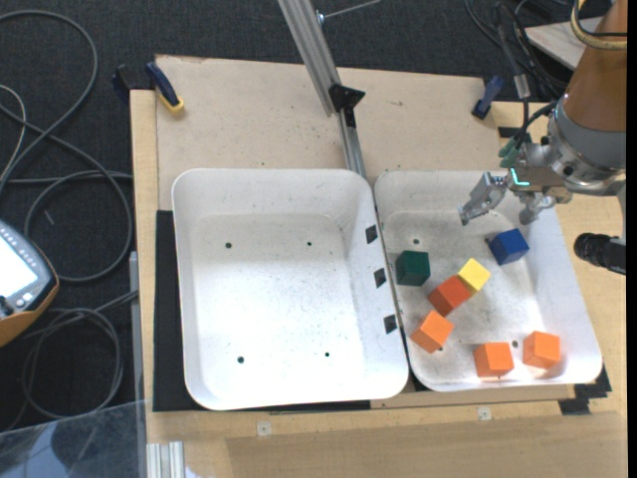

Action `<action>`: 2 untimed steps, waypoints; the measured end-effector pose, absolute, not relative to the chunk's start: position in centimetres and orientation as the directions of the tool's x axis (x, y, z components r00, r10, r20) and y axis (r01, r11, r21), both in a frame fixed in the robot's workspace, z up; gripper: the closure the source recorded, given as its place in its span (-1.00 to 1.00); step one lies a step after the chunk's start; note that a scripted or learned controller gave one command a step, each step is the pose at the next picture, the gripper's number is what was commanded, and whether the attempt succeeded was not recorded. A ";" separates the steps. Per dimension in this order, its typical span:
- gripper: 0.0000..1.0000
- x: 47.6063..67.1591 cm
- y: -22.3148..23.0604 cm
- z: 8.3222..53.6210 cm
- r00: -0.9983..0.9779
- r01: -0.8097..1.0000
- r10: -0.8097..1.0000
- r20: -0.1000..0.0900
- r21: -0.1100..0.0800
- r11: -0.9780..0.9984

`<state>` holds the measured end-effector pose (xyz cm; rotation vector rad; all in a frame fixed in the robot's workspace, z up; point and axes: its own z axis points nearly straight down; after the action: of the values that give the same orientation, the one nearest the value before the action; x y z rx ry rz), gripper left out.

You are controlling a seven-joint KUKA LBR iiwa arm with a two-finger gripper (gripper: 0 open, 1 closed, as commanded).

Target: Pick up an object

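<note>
Camera view, read from the near edge of the bench: the right-hand shallow white plastic bin [567, 297] carries all the candidates, and the nearest of them lie along its front slope, where loose blocks would naturally slide, namely an orange cube [541, 349] by the near right corner, a second orange cube [493, 358] just beside it, and a third orange cube [432, 331] tilted toward the bin's left wall. A little farther in, a red-orange cube [451, 294] sits touching a small yellow cube [475, 274], with a dark green cube [413, 267] near them on the left. Beyond these a blue cube [509, 246] rests on its own, close under the two-finger gripper [506, 201]. The left-hand shallow white plastic bin [189, 267] sits alongside, its rim meeting the other's in the middle. Farther back, the gripper hangs above the far part of the right bin, its fingers spread apart with nothing between them, one angled down to the left and the other toward the blue cube. That stance suits an approach, so the pick looks not yet made; the blue cube seems the likeliest target, since it stands free of neighbours. Behind the bins a slanted grey metal bar [311, 38] crosses the plywood bench top [249, 118].
</note>
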<state>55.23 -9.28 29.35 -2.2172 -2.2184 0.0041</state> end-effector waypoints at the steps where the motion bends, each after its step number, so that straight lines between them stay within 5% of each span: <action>1: -1.00 55.3 -9.3 29.5 0.000 1.000 1.000 0.001 -0.001 0.000; 2: -1.00 56.2 -9.2 24.0 0.000 1.000 1.000 0.002 -0.007 0.000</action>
<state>56.22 -9.17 23.96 -2.2171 -2.2172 0.0062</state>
